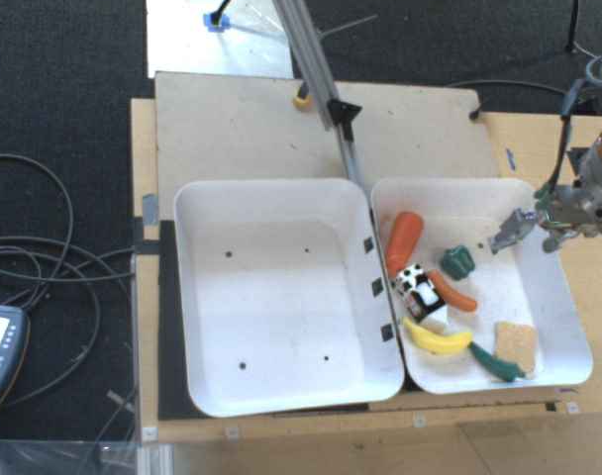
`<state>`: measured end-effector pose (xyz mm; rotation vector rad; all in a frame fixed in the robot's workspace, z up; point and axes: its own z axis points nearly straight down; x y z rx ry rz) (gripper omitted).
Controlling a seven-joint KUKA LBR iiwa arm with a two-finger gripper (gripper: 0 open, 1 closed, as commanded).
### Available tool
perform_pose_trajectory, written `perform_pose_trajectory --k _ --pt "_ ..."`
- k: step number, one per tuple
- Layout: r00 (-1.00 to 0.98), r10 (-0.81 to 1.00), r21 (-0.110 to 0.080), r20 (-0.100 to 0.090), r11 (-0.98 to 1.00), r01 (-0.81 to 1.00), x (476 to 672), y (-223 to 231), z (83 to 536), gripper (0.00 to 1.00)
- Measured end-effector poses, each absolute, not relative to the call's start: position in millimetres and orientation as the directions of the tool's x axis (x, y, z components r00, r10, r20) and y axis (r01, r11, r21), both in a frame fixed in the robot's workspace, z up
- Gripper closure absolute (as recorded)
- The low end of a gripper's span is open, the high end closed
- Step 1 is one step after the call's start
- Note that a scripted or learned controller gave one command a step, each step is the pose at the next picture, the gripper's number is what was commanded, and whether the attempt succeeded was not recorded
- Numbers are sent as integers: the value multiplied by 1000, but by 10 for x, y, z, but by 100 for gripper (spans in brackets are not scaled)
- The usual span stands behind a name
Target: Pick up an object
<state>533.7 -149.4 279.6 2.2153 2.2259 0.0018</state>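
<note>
You see gripper [524,228] at right of frame, over upper right part of right bin [568,310]; how far open, cannot tell; nothing visible in its hold. Objects sit in right bin: carrot [403,237] at upper left by divider, green pepper [457,261] mid, black-white cow [417,287] touching sausage [453,296], banana [438,338] below, bread [516,343] lower right, green pod [496,362] beside it. Left bin [197,295] at centre-left of frame.

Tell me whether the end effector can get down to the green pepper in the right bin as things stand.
Probably yes. The end effector sits just right of the green pepper in the right bin, with bare floor between them. The sausage lies close below it, though apart.
</note>
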Motion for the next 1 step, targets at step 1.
perform_pose_trajectory --k 1 --pt "-3 1000 2 0 3 1000 5338 -1494 2798 0"
